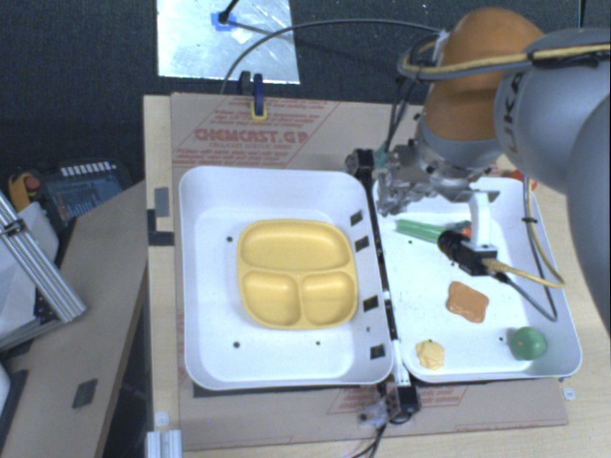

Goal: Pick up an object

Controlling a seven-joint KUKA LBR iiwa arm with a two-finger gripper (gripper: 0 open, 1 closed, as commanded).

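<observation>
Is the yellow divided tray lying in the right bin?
No, the yellow divided tray lies in the left bin.

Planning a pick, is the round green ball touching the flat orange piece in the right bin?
Apart. The camera view shows bare white bin floor between the green ball and the orange piece.

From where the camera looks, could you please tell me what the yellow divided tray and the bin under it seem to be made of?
The yellow divided tray looks like moulded plastic, matte to satin: one even colour, with soft rounded compartment ridges. The left bin looks like thin formed white plastic, smooth and slightly glossy, with a rolled rim; I can't rule out coated metal.
</observation>
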